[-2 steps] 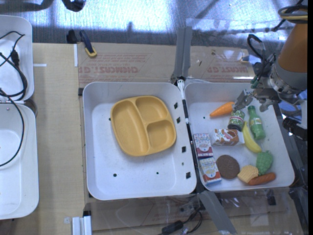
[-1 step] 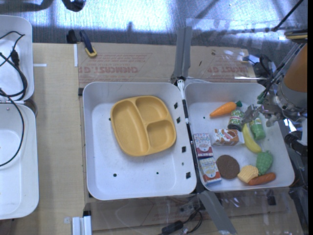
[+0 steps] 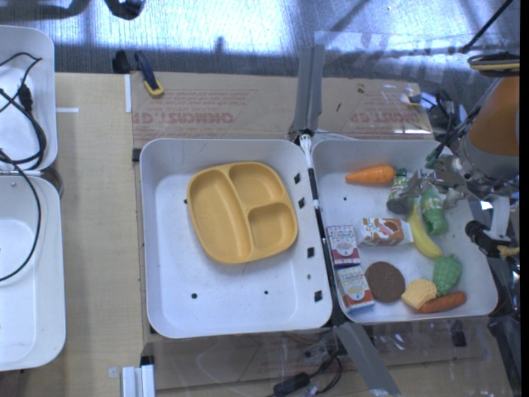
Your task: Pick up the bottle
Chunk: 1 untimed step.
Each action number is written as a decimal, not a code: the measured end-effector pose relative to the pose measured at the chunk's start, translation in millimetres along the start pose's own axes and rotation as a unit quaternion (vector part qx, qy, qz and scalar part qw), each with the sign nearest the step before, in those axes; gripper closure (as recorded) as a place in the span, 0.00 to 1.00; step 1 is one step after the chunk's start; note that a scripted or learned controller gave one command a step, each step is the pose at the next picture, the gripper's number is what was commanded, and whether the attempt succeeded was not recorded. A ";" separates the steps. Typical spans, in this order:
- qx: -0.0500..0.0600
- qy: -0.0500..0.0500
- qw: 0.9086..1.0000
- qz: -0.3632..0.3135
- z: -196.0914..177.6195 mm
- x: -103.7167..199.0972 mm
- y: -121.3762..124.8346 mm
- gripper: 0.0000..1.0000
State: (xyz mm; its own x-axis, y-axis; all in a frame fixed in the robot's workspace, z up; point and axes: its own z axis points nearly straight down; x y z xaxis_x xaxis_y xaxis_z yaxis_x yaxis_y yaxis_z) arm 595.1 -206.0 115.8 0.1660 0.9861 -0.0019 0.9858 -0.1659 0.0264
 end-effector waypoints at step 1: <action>0.005 0.005 1.000 0.017 16.1 5.3 33.8 0.00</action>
